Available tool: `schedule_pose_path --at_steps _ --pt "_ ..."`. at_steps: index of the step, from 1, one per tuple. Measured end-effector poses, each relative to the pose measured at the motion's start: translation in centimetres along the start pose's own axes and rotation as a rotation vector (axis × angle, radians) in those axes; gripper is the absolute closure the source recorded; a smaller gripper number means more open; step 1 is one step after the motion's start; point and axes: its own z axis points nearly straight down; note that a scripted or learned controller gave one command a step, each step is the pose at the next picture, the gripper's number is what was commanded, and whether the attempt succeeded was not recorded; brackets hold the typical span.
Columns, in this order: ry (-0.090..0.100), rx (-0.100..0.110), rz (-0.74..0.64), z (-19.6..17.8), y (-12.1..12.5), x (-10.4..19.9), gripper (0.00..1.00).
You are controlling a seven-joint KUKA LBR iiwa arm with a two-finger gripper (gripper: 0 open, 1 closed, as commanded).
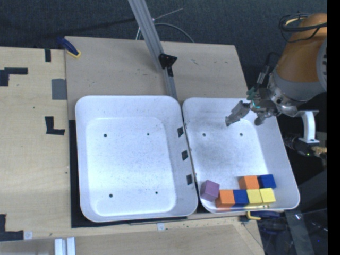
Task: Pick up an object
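Observation:
Several small blocks lie along the front edge of the right bin [212, 116]: a purple block [211, 189], orange blocks [227, 196] [248, 183], blue blocks [240, 196] [266, 181] and yellow blocks [255, 196] [268, 195]. My gripper [246, 116] hangs over the back right part of that bin, well behind the blocks. Its two fingers [234, 115] are spread apart with nothing between them.
The left bin [127, 158] sits beside the right one, sharing a middle rim with black clips [184, 154]. A slanted metal pole [151, 33] rises from behind the bins. The arm's orange band [300, 62] is at the right, past the bin's edge.

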Motion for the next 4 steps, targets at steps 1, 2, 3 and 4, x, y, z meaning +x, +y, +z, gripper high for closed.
schedule_pose_path --at_steps 1,2,3,4 --pt "-0.001 0.008 0.001 11.7 1.9 2.6 0.00" --pt "-0.002 0.004 0.001 16.0 3.6 3.4 0.00" --pt "-0.002 0.003 0.003 15.7 2.0 3.2 0.00" --pt "0.001 -0.007 -0.004 5.2 -0.1 10.4 0.00"
